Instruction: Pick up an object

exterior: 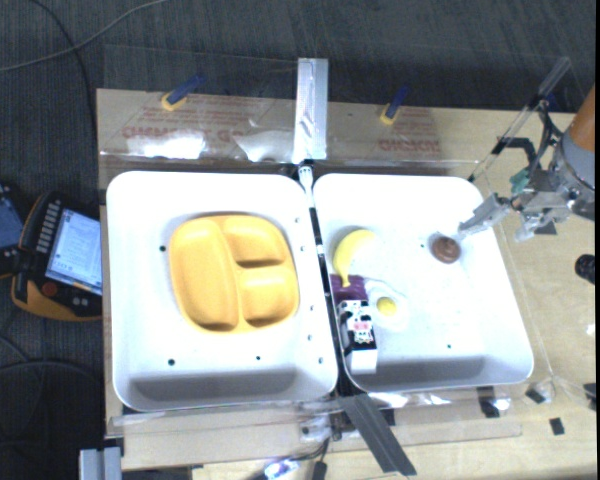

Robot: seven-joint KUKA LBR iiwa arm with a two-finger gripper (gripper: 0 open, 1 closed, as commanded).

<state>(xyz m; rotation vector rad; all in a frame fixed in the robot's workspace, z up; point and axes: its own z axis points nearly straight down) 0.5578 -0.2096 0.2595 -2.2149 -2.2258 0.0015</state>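
Note:
The right bin [480,353] holds several items. A small brown round object [445,249] lies near its right wall. A yellow banana-shaped piece [352,248] rests by the left wall. Below it are a white and yellow piece [383,305], a purple item [336,289] and a black and white box [358,326]. In the left bin [140,368] sits a yellow divided tray [235,271]. My gripper [502,225] hangs over the right bin's right rim, open, with nothing between its fingers. Its left fingertip [470,225] is just up and right of the brown object.
A teach pendant [60,258] lies on the floor to the left of the bench. A metal strip [311,118] stands at the back between the bins, with blue clamps [183,91] on the rear board. Cables run over the dark carpet.

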